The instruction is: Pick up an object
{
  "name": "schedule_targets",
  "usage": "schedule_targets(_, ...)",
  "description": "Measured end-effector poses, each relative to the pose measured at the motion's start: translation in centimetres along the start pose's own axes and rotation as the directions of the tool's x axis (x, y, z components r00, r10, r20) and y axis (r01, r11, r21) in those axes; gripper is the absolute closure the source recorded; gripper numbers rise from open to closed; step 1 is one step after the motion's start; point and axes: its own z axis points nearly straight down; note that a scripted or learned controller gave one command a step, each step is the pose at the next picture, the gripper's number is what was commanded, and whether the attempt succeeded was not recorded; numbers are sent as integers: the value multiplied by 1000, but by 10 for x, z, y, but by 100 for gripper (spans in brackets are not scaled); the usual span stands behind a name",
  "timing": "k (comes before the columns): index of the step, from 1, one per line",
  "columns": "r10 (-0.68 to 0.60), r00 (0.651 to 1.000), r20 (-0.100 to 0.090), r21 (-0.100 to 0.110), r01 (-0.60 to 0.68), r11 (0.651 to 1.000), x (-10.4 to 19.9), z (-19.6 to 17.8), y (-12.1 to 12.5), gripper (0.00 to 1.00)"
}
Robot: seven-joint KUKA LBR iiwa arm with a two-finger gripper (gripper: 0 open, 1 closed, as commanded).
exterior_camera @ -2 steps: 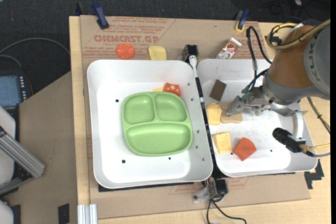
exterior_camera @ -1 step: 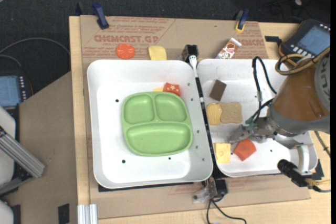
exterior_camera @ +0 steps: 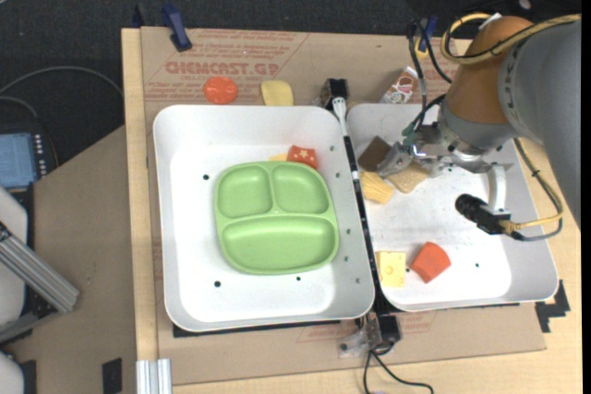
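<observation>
My gripper (exterior_camera: 404, 159) is low in the upper left part of the right bin (exterior_camera: 517, 277), just above a cluster of small items. Under and beside it lie a brown piece (exterior_camera: 373, 151), a pale yellow wedge (exterior_camera: 377, 189) and a tan piece (exterior_camera: 408, 181). Whether anything is held cannot be made out from this angle. Nearer the front of the same bin sit a yellow block (exterior_camera: 391, 268) and an orange-red block (exterior_camera: 430, 261). The left bin (exterior_camera: 185, 226) holds a green divided plate (exterior_camera: 275, 217), with a small red piece (exterior_camera: 302, 156) at the plate's far edge.
Behind the bins, on the cardboard, lie an orange object (exterior_camera: 220, 90), a pale yellow object (exterior_camera: 276, 93) and a small packet (exterior_camera: 399, 89). A blue clamp (exterior_camera: 175, 27) grips the board's back edge. The arm's cables (exterior_camera: 526, 221) loop over the right bin.
</observation>
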Motion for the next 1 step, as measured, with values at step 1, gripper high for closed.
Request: schedule_targets(1,5,1000,-1,8,-5,1000,-2,-10,-5,100)
